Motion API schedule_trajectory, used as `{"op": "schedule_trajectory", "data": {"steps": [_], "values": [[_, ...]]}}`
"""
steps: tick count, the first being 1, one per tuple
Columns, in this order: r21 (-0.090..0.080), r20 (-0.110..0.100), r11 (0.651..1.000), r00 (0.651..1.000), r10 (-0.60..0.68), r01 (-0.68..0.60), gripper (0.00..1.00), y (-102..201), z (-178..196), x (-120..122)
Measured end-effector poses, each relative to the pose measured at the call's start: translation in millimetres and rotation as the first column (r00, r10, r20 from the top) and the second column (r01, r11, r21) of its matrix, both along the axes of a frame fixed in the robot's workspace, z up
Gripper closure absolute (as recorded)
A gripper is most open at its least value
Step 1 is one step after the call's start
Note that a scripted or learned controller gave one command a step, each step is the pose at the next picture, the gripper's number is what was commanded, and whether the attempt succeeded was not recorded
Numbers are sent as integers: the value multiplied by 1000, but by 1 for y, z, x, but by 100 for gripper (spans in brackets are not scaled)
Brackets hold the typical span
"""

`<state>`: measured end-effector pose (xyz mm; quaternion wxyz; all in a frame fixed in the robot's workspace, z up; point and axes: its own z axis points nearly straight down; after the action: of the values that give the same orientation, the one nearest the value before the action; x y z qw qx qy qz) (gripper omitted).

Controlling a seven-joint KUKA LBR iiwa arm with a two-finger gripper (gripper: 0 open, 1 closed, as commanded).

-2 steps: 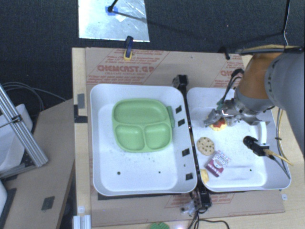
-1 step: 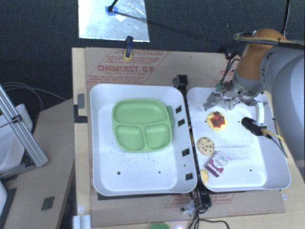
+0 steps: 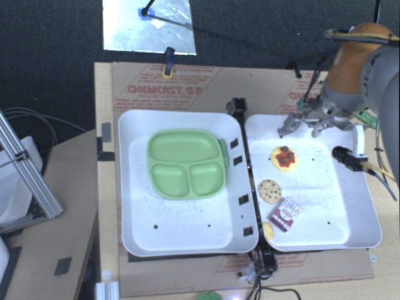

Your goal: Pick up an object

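In the right bin [image 3: 350, 230] lie a small yellow disc with a red topping [image 3: 284, 158], a round brown cookie [image 3: 270, 190], a purple and white packet [image 3: 286, 214] and a small yellow piece [image 3: 267, 230] by the bin's near left corner. My gripper [image 3: 304, 128] hangs over the back of this bin, behind and a little right of the red-topped disc. Its fingers are open, with nothing between them.
The left bin [image 3: 134, 230] holds a green divided tray [image 3: 186, 164]. A black divider with clips [image 3: 245, 167] runs between the two bins. Brown cardboard [image 3: 187, 86] lies under both bins, and a shiny sheet [image 3: 149, 17] sits behind.
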<state>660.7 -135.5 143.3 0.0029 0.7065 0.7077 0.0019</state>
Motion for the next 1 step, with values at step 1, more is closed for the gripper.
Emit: {"op": "schedule_trajectory", "data": {"steps": [1], "values": [[-1, -4, 1000, 1000, -3, 3, 0, -53, -56, 8]]}}
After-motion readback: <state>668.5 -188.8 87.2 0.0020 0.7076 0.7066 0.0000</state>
